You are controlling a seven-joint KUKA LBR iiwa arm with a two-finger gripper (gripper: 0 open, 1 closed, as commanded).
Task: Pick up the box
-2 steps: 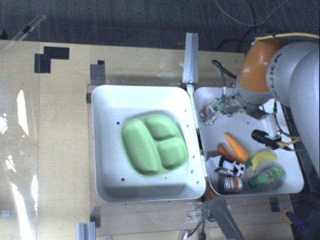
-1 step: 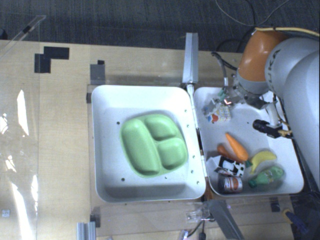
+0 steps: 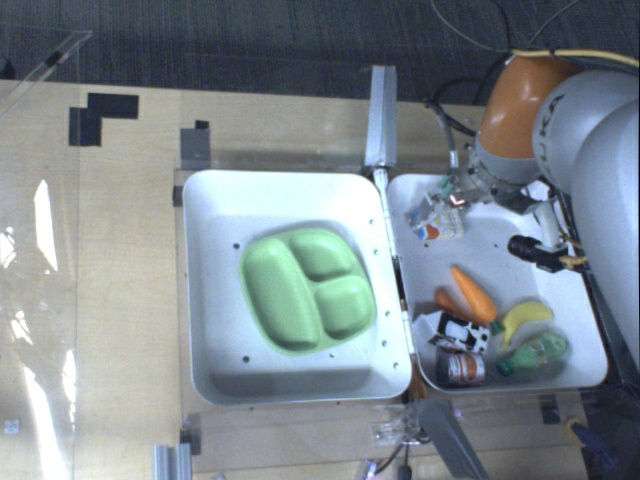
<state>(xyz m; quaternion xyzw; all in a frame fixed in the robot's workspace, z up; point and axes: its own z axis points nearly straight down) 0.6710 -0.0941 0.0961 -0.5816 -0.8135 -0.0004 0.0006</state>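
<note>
Lying in right bin [image 3: 590, 368], black-and-white box [image 3: 462, 332], seemingly cow-patterned; gripper [image 3: 447, 206] jaws' state unclear.

A light wooden bench [image 3: 90, 298] fills most of the view. Beyond its far edge lies dark grey carpet [image 3: 250, 13], ribbed in texture. A thin cable [image 3: 470, 8] loops across the carpet at upper right. Black tape marks [image 3: 98, 113] sit on the bench surface at upper left. A clear panel [image 3: 40, 238] covers the left side of the bench and reflects bright patches of overhead light. A grey metal bracket [image 3: 381, 118] stands upright at the far edge of the bench.
</note>
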